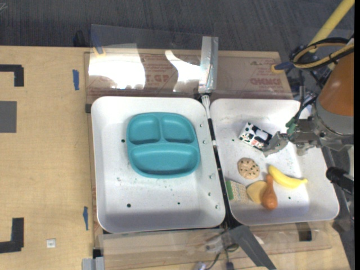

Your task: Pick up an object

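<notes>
A: Where did the gripper (277, 142) stand?

B: In the right bin (323, 204), at about 2 o'clock from that bin's centre. Its tip lay just beside the black-and-white packet (256, 135), which sat at its 9 o'clock. Whether the tool was apart, together or clamped on anything, I could not tell.

A: And the other items?

B: The cookie (248, 167) lay at 6 o'clock from the packet. The banana (287, 178) lay at 3 o'clock from the cookie, touching the orange drumstick-shaped piece (270, 193). The left bin (107, 167) bore a teal divided plate (163, 143) at its centre.
</notes>
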Robot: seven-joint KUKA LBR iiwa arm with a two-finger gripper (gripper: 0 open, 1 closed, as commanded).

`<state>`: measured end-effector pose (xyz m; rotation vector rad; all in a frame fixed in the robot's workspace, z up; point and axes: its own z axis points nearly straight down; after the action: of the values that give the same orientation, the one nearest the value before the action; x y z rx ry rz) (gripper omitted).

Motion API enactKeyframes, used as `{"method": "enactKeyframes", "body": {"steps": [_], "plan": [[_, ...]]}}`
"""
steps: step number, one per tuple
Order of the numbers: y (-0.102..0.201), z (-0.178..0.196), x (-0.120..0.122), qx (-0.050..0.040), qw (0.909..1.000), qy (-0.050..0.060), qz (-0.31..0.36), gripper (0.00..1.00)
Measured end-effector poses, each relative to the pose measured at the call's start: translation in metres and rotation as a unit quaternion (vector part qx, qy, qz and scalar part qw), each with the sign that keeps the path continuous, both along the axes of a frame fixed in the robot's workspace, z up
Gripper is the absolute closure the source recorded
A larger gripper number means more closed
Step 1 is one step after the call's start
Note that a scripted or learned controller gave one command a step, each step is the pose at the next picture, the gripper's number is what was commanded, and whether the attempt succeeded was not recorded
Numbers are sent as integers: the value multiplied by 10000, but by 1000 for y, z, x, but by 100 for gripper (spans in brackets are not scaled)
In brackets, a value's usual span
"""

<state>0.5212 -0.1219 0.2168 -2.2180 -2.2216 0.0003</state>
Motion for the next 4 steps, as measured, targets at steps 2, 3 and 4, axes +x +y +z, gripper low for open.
{"method": "enactKeyframes", "body": {"steps": [2,3,4], "plan": [[-20,-82,-40,2,9995,39,-313,0],[-34,-129,-4,-11,9999,-43,-127,0],[-55,-93,-18,-21,10000,-38,88,0]]}}
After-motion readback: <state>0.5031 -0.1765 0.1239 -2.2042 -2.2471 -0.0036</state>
